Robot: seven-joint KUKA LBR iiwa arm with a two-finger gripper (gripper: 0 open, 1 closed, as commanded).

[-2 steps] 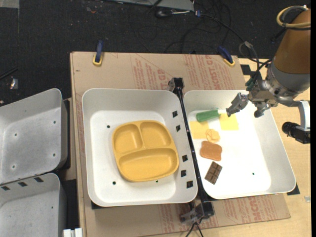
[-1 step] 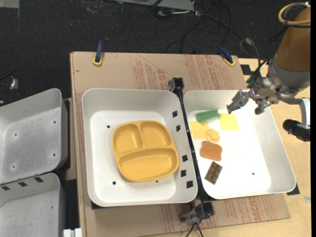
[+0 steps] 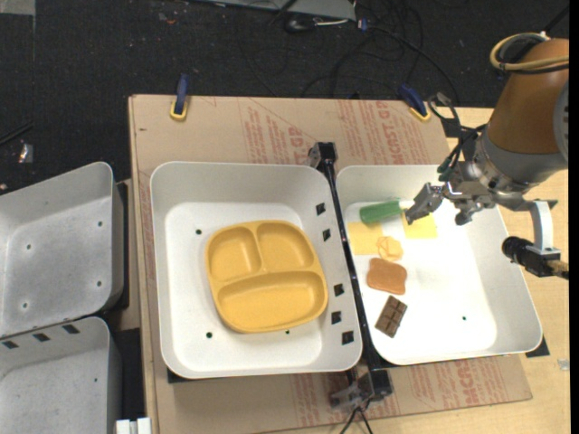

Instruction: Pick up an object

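Dark floor with loose cables surrounds a brown board counter (image 3: 235, 125), on which two shallow white bins sit side by side, divided by a black rail with clips.

Camera view, left bin (image 3: 181, 188): it contains one yellow divided plate (image 3: 267, 275), lying flat near the middle, slightly rotated, with nothing on it.

Camera view, right bin (image 3: 507, 315): the loose items are grouped in its left half. A green cylinder (image 3: 380, 212) lies on its side near the dividing rail. Just below it lies a pale yellow flat piece (image 3: 362, 239), and a second yellow flat piece (image 3: 422, 229) lies to the right of the cylinder. A small round yellow item (image 3: 389, 246) lies just above a tan toast-like slice (image 3: 386, 277). A brown chocolate-like bar (image 3: 391, 316) lies apart, lower in the bin.

The grey arm enters from the right, and its gripper (image 3: 423, 204) sits low over the bin, just beside the right end of the green cylinder and directly over the second yellow piece. Whether the jaws are open or closed cannot be told, and no item is seen between them.
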